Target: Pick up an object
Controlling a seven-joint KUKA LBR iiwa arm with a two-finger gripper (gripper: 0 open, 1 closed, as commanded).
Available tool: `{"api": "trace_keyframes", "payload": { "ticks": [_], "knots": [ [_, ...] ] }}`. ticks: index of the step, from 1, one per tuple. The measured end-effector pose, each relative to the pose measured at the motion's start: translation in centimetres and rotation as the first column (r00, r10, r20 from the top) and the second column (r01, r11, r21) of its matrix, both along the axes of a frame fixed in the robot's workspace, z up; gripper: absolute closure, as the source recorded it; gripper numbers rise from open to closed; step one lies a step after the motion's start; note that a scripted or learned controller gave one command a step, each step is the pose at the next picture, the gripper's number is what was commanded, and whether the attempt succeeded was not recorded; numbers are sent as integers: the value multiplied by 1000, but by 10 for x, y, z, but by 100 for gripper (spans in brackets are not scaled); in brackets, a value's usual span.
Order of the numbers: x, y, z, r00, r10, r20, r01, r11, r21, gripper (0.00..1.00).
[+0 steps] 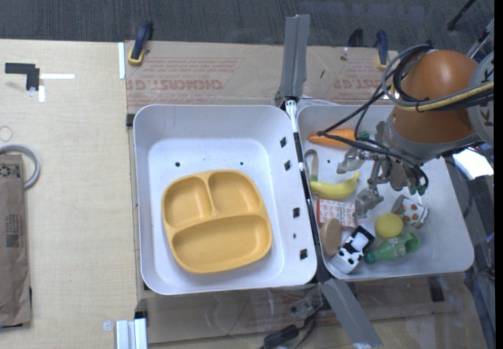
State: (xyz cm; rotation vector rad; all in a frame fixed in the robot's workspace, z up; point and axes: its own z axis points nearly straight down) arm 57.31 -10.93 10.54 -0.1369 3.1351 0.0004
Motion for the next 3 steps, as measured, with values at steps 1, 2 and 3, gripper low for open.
{"api": "trace_keyframes", "payload": {
  "ticks": [1,2,3],
  "knots": [
    [0,0,0,1000,0,0,0,1000,0,0],
    [-26,71,86,945,-328,-1,328,945,1,0],
    [6,29,86,741,-672,0,672,741,0,0]
  ]
}}
